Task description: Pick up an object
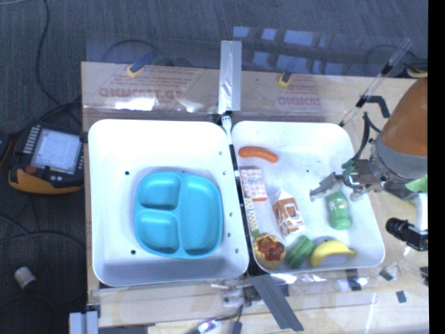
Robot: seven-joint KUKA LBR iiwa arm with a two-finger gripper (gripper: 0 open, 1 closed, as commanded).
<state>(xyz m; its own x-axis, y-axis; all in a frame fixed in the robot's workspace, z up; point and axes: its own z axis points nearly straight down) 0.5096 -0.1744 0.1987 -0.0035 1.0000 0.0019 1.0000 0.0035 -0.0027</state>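
Dark grey carpet covers the floor around the desk, with thin cables trailing across it at the upper left. A handheld control unit with a lit screen lies on the carpet just left of the desk. The desk top is pale wood with clear plastic sheeting taped along its far edge.

Two white bins sit side by side on it, touching along the middle. The left bin holds a blue divided tray, lying flat near its centre. The right bin holds a sausage near the far left corner, a long flat packet along the left wall, a small carton beside it, a round red and yellow item in the near left corner, a green vegetable just right of that, a banana along the near wall, and a green bottle toward the right side.

The arm reaches in from the right, and its gripper hangs just above the far end of the green bottle. I cannot tell whether the jaws are parted or closed from here.
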